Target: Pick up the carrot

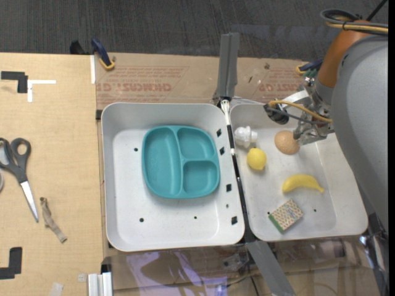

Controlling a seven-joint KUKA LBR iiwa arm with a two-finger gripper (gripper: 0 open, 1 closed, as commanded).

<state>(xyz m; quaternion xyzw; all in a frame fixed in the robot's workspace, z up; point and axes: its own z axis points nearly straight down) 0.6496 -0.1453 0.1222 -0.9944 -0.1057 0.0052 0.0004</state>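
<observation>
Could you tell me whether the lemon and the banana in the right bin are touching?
Apart. The camera view shows bare white bin floor between the lemon and the banana, which lies lower and further right.

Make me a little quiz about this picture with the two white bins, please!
1. True or false: the teal divided plate lies in the white bin on the view's left.
2. Which thing lies closest to the robot's hand? A) the banana B) the brown egg C) the lemon
3. Fill in the blank: the plate has ___ compartments.

Key: 1. True. 2. B. 3. Three.
</observation>
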